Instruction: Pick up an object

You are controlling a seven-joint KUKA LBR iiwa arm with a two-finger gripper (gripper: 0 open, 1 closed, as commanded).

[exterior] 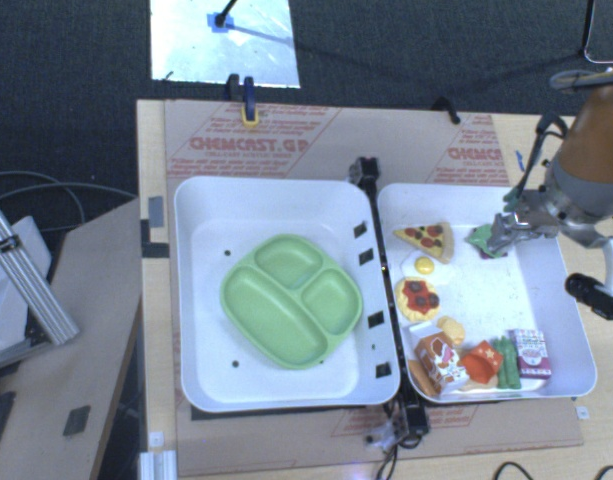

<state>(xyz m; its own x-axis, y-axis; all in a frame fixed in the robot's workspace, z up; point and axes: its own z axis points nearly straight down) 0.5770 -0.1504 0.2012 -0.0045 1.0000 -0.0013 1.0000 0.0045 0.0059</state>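
Hand (pixel 498 236) is down in the right bin (pixel 576 368), near its far edge, right at a small green item (pixel 480 237). Fingers look clenched on or against it, but I can't tell if it's truly between them, so grip unconfirmed.

Landmark: the clip divider (pixel 378 288) between bins.
- Left of it: left bin (pixel 201 298) holds one green sectioned plate (pixel 291 300), lying flat, compartments bare. Likely the drop target.
- Just right of it: pizza slice (pixel 426 237), egg (pixel 420 264), round pizza (pixel 418 298), then a carton (pixel 442 360) at the near corner.
- Further right, along the near wall: red piece (pixel 483 362), green piece (pixel 508 360), small box (pixel 531 352).

Toys crowd the near wall; the green item sits apart, an easier pick.
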